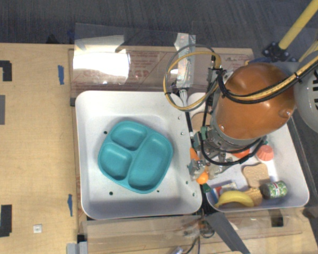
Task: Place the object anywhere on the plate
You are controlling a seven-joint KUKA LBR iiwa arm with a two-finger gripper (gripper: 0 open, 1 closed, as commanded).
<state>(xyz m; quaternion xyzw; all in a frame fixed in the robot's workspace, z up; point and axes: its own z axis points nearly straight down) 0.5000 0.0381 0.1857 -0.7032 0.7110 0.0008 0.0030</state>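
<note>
I read the task as not yet done: the teal plate [136, 155] in the left bin [90, 194] carries nothing. The arm [253, 102] hangs over the right bin [299, 187], masking the hand; I cannot tell its state. Probable candidates lie at that bin's near edge: banana [235, 198], bread slice [255, 172], green can [276, 189]. The divider between the bins must be crossed.

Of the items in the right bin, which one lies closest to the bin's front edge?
The yellow banana, lying along the front wall of the right bin; the bread slice and green can sit behind or beside it.
</note>
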